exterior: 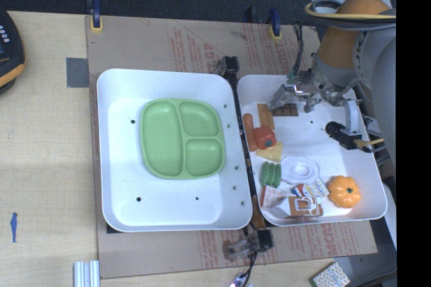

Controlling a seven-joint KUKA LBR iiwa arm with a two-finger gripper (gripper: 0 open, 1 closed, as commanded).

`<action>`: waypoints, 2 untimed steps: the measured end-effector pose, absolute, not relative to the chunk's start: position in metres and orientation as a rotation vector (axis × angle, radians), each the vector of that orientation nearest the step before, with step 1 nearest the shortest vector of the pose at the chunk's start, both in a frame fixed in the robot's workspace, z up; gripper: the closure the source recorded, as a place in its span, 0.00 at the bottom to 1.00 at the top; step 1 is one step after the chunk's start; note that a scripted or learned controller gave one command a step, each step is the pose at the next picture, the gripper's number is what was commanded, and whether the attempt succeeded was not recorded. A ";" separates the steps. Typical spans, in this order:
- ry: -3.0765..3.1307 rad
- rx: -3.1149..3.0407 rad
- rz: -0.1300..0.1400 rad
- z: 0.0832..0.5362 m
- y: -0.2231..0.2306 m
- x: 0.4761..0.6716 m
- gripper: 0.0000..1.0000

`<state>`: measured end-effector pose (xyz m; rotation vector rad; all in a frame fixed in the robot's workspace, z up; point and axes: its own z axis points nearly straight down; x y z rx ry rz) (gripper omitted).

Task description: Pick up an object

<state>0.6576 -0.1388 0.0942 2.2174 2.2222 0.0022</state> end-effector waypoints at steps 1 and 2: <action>2.227 2.214 -0.002 0.094 -0.112 0.658 0.00; 2.220 2.219 0.000 0.094 -0.157 0.657 0.00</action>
